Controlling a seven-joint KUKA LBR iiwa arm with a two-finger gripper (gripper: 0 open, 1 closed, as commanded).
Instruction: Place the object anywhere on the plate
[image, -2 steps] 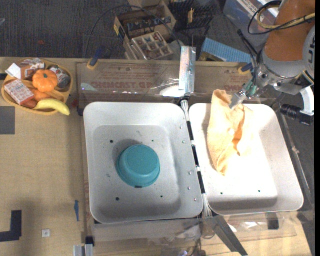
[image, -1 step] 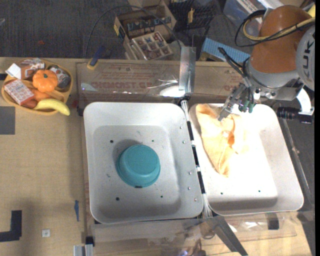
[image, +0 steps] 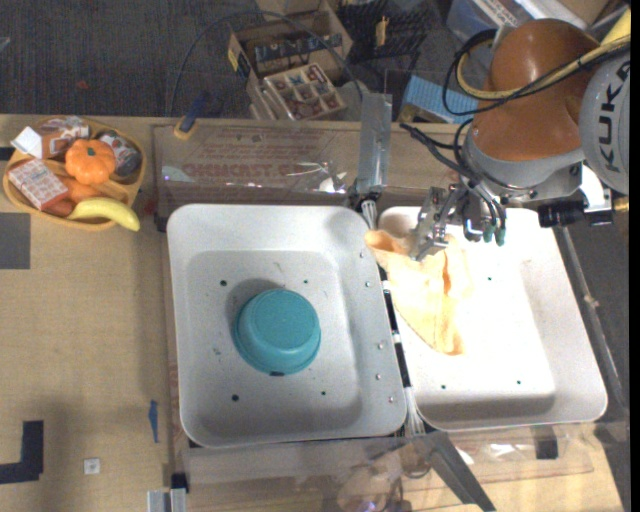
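gripper (image: 432, 238): over right bin's (image: 560, 300) far-left corner; finger state hard to tell
cloth (image: 430, 295): yellow, top part hidden under gripper
plate (image: 278, 330): teal, left bin (image: 200, 250) centre

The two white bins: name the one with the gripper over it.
The right bin, holding the yellow cloth; the gripper hangs above it. The left bin holds the teal plate.

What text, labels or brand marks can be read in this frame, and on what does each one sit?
"KUK": cut-off brand lettering on the arm at the frame's right edge.
Faint reddish print on the clear sheet behind the bins: too blurred to read.
Packets in the fruit basket: print too small to read.
Boxes beyond the bench: nothing legible.
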